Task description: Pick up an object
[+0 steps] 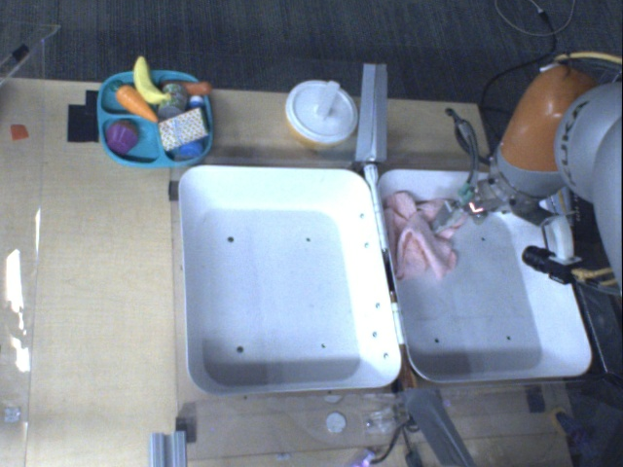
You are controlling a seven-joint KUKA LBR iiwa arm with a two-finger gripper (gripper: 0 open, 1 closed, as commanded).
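the gripper (456,214) sits at the pink cloth (421,239) in the right bin (506,358), mid-grasp. i cannot tell the jaw state. next comes a firm pinch, then a lift.

A crumpled pink cloth (421,237) lies in the right white plastic bin (506,348), near its left wall; the left white plastic bin (282,358) sits beside it; the tool (459,212) is at the cloth's right edge.
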